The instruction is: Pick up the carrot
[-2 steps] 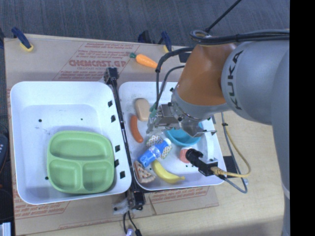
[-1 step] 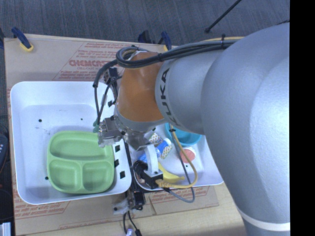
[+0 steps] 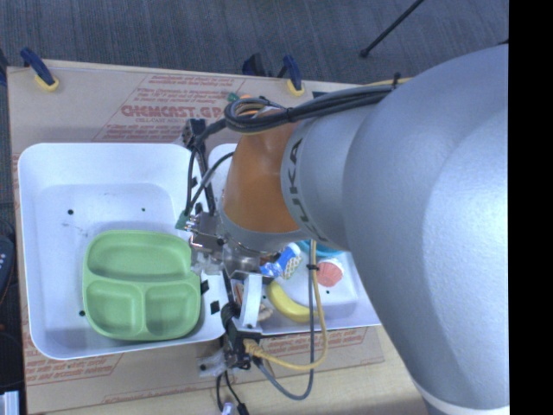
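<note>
Cardboard-covered bench (image 3: 130, 102), two white bins. Left bin (image 3: 52, 158): green tray (image 3: 138, 288). Right bin (image 3: 359, 305), lower centre: banana (image 3: 289, 305); carrot's place cannot be told. Gripper (image 3: 218, 253) between bins, opening cannot be told. Risk: grabbing the banana blind.

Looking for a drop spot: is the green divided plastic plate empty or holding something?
Empty: the green divided plastic plate shows only bare green in its three compartments, though the arm overlaps its right edge.

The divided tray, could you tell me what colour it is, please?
The tray is light green, clearest in the camera view.
</note>
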You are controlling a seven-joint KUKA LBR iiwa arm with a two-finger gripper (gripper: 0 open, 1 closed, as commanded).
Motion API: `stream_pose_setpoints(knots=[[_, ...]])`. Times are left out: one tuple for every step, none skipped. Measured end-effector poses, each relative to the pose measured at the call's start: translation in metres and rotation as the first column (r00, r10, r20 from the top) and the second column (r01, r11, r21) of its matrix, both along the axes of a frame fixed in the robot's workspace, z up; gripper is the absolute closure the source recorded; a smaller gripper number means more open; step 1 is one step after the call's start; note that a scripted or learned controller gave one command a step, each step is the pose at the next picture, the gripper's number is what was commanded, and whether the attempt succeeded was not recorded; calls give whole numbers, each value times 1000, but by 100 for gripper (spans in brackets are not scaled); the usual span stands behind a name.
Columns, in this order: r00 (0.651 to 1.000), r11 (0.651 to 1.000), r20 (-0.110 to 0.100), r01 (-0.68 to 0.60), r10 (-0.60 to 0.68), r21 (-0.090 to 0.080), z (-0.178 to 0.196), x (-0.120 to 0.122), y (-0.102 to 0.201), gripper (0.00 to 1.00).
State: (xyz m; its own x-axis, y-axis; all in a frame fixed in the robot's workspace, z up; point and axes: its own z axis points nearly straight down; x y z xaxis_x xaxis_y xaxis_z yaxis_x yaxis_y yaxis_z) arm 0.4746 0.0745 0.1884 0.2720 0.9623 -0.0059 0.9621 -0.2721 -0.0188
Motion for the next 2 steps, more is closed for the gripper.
stream_pose_setpoints(knots=[[1000, 1000, -11, -14, 14, -2, 7, 0, 1, 100], [999, 1000, -22, -24, 24, -3, 15, 0, 2, 100]])
